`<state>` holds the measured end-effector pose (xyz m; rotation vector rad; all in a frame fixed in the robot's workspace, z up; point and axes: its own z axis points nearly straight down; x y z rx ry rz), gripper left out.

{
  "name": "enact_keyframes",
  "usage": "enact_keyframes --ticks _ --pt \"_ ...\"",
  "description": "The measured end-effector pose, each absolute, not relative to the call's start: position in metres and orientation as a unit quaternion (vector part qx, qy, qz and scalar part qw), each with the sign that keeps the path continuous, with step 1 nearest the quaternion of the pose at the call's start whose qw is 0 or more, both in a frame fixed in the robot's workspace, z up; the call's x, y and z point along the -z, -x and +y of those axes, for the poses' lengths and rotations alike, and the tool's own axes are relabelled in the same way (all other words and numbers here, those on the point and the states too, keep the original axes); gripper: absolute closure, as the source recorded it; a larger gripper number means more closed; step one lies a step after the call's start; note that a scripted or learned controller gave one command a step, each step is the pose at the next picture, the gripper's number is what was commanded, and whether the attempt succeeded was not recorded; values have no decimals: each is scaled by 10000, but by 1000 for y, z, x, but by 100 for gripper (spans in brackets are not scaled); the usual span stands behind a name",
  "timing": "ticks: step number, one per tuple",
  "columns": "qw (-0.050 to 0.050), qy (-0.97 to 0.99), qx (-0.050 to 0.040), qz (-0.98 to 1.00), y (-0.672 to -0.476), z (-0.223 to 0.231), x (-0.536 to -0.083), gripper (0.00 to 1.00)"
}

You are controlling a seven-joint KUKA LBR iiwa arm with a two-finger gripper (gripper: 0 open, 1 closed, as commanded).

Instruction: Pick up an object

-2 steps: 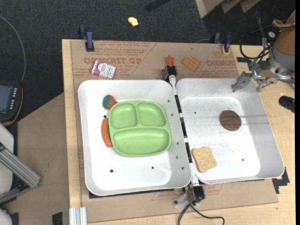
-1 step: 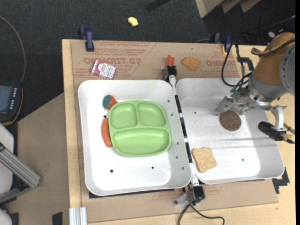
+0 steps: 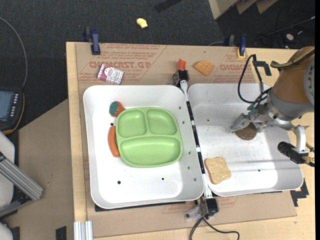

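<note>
A small brown round object [image 3: 246,133] lies in the right white bin [image 3: 220,104], near its middle right. My gripper [image 3: 246,124] is down in that bin, directly above and touching or nearly touching the brown object's top edge. A tan square cracker-like piece [image 3: 217,169] lies near the bin's front left corner, well apart from the gripper. The grey arm with its orange band [image 3: 295,84] comes in from the right.
The left bin [image 3: 100,179] holds a green divided plate [image 3: 148,136], an orange carrot [image 3: 113,141] along its left side and a small green-and-red item [image 3: 116,108]. On the bench behind the bins lie a tan waffle piece [image 3: 203,67] and a pink packet [image 3: 110,74].
</note>
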<state>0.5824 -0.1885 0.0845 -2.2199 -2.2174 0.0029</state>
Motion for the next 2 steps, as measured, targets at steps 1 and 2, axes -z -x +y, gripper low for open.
enact_keyframes --ticks 1,2 --pt "-10 7074 6 -7068 -585 -189 -95 100" --pt "-20 7050 14 -7092 -636 -123 -84 100"
